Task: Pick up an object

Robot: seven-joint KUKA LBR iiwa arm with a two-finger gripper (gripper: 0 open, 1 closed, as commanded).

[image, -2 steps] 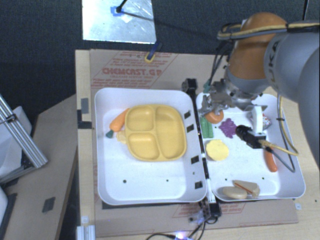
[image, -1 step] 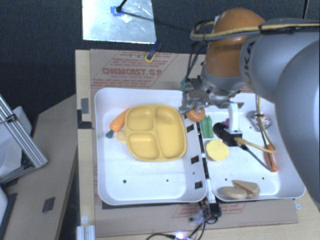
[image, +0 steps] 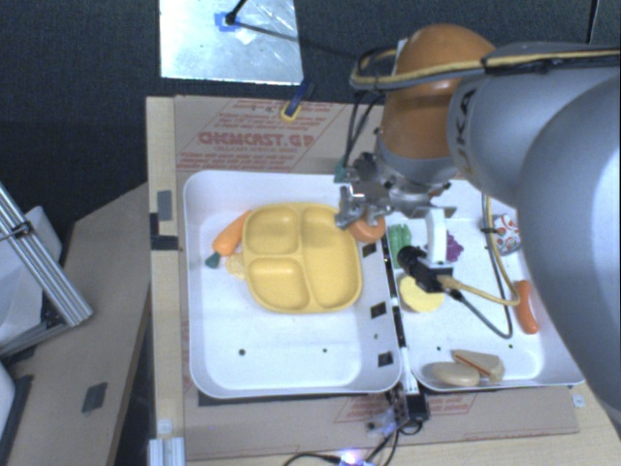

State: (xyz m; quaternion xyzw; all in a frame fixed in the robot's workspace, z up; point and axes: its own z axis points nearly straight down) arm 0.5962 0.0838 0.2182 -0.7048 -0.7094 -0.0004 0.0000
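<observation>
The arm is reaching in from the right and hanging its pincer (image: pixel 357 214) low over the seam between the two white bins, right at the upper right corner of the yellow divided tray (image: pixel 296 257). An orange-red piece (image: pixel 368 229) is sitting just under the metal tip, touching or nearly touching it, and it is probably the target, though the wrist is hiding most of the contact. Whether the pincer is clenched, released or grasping anything cannot be told from this slant.

The tray is lying flat in the left bin (image: pixel 281 352) with a toy carrot (image: pixel 228 235) leaning against its left edge. In the right bin (image: pixel 485 382) a green piece (image: pixel 399 234), a purple piece (image: pixel 453 249), a yellow disc (image: pixel 421 299), a sausage (image: pixel 526 307) and a sliced bread piece (image: pixel 466 369) are lying scattered (loose clutter to sample from). The low pose is suggesting a grasp being attempted, not a carry.
</observation>
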